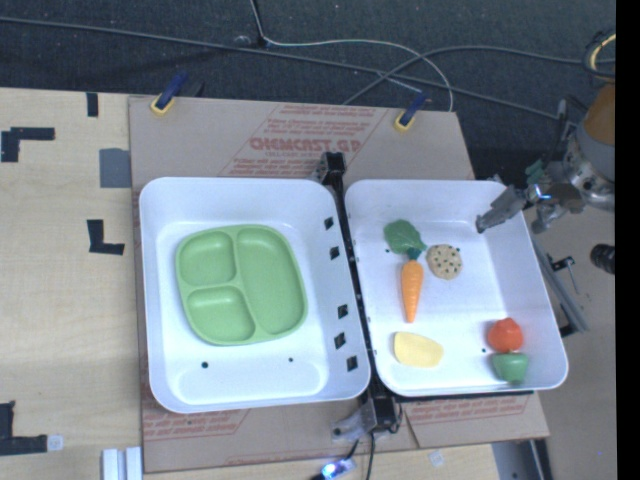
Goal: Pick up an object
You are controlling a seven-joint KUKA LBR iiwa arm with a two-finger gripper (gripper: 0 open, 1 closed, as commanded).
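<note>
A grey robot arm's claw (497,215) is seen poised at the upper right rim of the right bin (470,190), its dark fingers tilted down toward the bin's floor; whether those fingers are parted or closed cannot be told, and nothing is seen between them. Its position at the edge is judged to be an approach stance, with no object yet taken.

The candidates for picking are scattered loosely across the right bin, well apart from one another, presumably so that each can be reached singly. A smooth orange carrot (411,289) is laid lengthwise near the bin's centre, its leafy green top (403,235) just above it. A round speckled cookie (444,261) is set just beside the carrot's upper end and is the item nearest the claw. A pale yellow, rounded wedge (417,349) is found toward the near wall, and a glossy red-orange piece (505,334) is pressed against a green piece (511,366) in the lower right corner. All appear to be moulded plastic play food.

In the left bin (160,268), a light green tray (240,284) with three shallow compartments is placed flat. Both bins, of shallow white plastic with rounded corners, are seated on a printed cardboard sheet (300,143) clipped to the wooden desk (50,268).
</note>
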